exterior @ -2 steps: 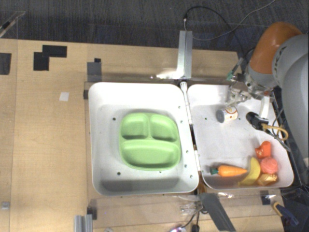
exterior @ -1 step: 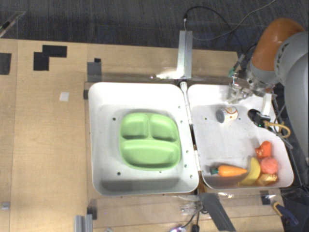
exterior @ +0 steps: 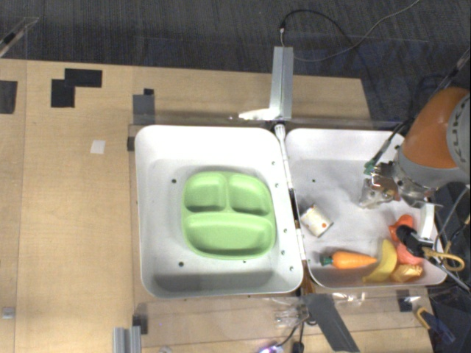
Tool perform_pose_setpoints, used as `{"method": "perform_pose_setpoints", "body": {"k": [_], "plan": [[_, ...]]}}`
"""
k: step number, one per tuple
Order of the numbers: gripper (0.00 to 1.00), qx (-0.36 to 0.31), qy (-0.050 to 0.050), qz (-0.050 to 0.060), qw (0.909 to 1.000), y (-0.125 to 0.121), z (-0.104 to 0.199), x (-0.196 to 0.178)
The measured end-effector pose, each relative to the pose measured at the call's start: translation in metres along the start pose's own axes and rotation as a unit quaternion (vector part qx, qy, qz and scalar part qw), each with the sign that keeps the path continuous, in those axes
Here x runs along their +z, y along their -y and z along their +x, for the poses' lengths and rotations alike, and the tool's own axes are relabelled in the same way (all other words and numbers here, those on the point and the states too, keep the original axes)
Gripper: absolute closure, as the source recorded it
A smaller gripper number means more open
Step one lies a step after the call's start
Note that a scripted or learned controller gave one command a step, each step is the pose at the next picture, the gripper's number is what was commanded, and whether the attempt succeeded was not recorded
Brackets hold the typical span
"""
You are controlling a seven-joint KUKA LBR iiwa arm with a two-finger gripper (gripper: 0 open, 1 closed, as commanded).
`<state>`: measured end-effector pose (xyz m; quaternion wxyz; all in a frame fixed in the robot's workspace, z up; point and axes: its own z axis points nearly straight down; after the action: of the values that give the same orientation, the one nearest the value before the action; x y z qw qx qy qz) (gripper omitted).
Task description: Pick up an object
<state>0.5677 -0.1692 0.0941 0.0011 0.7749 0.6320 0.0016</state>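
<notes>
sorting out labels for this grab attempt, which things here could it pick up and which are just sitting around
For the job:
gripper
toy carrot
banana
small white cylinder
red-orange toy

Just lying about:
green divided plate
left bin
right bin

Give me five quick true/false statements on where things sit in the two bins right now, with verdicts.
1. The green tray lies in the left bin. True.
2. The carrot lies on the green tray. False: it lies in the right bin, near its front wall.
3. The banana lies right beside the carrot's thick end. True.
4. The small white cylinder is stacked on the banana. False: it lies apart from it, nearer the divider between the bins.
5. The gripper hangs over the left bin. False: it is over the right bin, toward its right side.
</notes>
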Motion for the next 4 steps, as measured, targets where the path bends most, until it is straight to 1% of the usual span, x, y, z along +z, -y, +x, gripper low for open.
{"method": "perform_pose_setpoints", "body": {"k": [1, 2, 3, 4], "plan": [[1.00, -0.138, 0.000, -0.002, 0.9904, -0.023, 0.004, -0.097], [1.00, -0.228, 0.001, -0.001, 0.9737, 0.059, -0.007, -0.128], [1.00, -0.288, 0.001, -0.003, 0.9576, 0.078, -0.006, -0.195], [1.00, -0.228, 0.000, -0.001, 0.9736, 0.089, 0.043, -0.137]]}}
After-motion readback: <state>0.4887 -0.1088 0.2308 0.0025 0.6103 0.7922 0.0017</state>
